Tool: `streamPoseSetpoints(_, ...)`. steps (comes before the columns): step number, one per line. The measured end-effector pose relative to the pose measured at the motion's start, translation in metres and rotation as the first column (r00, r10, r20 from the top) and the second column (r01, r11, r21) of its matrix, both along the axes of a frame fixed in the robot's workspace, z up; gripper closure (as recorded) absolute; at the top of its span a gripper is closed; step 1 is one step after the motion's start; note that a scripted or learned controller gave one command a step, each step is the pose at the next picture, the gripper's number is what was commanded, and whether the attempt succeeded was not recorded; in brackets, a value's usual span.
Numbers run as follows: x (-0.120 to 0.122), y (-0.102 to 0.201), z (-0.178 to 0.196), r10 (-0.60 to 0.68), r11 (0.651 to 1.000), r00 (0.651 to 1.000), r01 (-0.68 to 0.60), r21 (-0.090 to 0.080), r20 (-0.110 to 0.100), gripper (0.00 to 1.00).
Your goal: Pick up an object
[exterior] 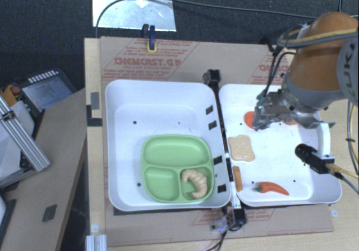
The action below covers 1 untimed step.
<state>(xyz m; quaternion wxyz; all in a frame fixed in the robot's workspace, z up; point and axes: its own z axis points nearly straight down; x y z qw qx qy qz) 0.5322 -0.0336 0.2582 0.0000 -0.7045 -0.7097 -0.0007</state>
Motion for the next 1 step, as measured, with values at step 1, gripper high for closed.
streamPoseSetpoints(1, -0.0042, 0.0551, -0.015, 0.001, 1.0, 1.0, -0.001, 0.0, 0.0, 1.0)
